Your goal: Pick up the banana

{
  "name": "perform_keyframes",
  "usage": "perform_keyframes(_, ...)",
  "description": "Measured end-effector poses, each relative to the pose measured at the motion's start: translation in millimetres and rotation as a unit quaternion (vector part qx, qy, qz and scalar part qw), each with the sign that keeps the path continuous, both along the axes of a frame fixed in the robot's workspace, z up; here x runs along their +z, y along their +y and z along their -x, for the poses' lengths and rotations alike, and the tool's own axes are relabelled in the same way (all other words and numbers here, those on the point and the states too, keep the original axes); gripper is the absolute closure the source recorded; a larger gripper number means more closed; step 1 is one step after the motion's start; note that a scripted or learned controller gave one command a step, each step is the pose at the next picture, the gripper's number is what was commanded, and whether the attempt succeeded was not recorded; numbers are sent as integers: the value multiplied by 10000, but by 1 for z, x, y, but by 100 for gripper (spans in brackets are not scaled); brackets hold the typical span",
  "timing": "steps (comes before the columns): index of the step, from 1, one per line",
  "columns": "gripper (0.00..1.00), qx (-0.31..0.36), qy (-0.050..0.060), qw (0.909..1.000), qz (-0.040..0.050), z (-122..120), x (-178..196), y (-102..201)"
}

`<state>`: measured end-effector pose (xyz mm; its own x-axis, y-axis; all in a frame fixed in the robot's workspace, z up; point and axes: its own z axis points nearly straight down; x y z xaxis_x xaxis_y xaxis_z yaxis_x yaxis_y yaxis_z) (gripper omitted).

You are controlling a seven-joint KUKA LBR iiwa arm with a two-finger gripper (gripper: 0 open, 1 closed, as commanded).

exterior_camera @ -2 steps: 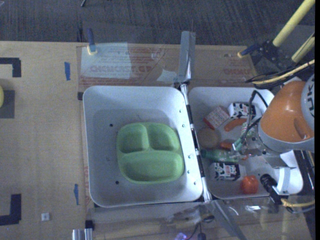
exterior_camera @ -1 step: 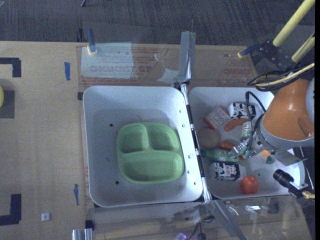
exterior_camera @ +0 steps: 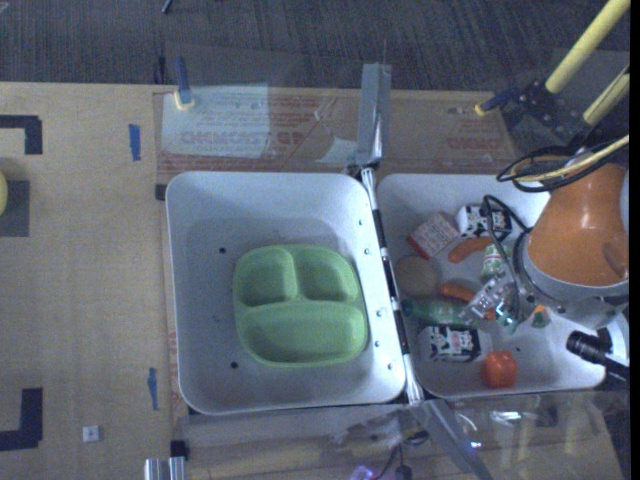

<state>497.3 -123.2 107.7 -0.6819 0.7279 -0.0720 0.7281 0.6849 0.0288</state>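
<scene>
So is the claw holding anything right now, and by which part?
Cannot be told. The claw sits low in the right bin among the clutter, and no banana is recognisable there.

- You've got two bins side by side on the surface.
- Left bin has a divided tray sitting in its middle.
- Right bin holds a jumble of small items, with the arm over its right side.
</scene>
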Motion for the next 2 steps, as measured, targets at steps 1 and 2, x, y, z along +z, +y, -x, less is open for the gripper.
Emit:
perform_keyframes(1, 100, 1145, 42, 9934, 23, -1, -1, -8)
perform_keyframes(2, 100, 3157, 182, 9486, 110, 5, 1, 0)
